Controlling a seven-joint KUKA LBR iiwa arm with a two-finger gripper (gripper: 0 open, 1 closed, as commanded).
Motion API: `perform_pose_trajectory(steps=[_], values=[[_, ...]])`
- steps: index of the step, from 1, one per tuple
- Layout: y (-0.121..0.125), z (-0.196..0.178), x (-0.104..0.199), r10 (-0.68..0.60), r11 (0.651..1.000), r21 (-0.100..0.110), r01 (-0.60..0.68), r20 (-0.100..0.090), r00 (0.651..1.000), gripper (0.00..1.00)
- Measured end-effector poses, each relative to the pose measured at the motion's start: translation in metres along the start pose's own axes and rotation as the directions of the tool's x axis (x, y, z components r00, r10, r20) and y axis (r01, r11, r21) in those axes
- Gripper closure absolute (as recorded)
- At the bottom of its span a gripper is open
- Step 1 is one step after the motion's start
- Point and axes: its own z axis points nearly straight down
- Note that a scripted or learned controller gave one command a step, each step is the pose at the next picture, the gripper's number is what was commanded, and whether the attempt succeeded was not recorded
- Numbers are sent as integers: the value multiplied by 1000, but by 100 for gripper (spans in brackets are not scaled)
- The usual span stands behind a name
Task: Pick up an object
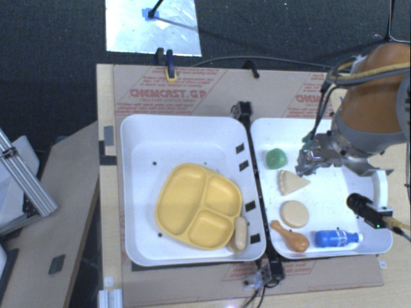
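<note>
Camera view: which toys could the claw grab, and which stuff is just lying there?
For the job:
claw
green ball
wedge
round cookie
drumstick
blue bottle
bread roll
yellow plate

Just lying about:
clamp
shiny sheet

Arm [376, 95] cut off at right edge; pincer [308, 164] fingers indistinct.

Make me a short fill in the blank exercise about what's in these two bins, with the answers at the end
1. The divided tray in the left bin is ____ in colour.
2. The bottle near the right bin's front edge is ____.
3. The gripper hovers just above the pale ____-shaped piece.
4. The green ball lies in the ____ bin.

Answers: yellow; blue; wedge; right
</note>
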Motion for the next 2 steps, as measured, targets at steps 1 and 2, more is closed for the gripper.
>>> perform_pose_trajectory(steps=[1, 2], values=[[3, 18, 52, 0, 1000, 2, 0, 0, 1000, 100], [1, 33, 105, 0, 1000, 2, 0, -1, 1000, 100]])
